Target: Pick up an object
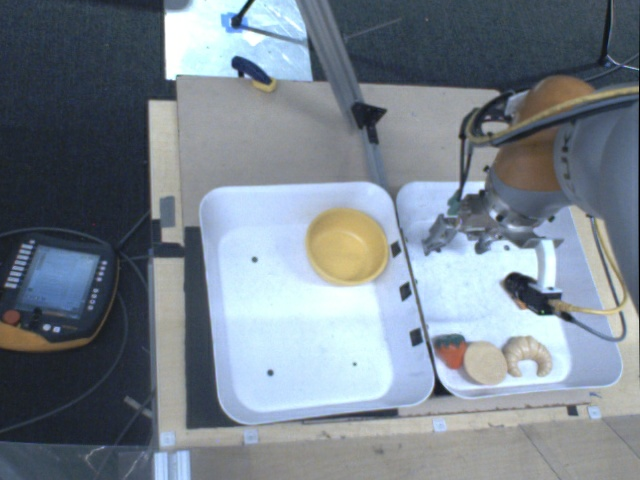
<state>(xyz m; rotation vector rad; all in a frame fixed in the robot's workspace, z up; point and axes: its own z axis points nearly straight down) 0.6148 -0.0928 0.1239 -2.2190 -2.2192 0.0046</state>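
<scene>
three small things lie along the near edge of the right bin: a croissant, a round biscuit and a red-and-green piece touching it. a yellow bowl sits in the left bin. the claw hangs over the right bin's far side, well apart from them; whether it is clenched or released i cannot tell. risk: the items crowd the bin wall, so a descent could hit the rim or nudge two together.

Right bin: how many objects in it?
3, all along the right bin's near edge: a red-orange toy, a round tan disc, a croissant. The arm may hide more.
</scene>
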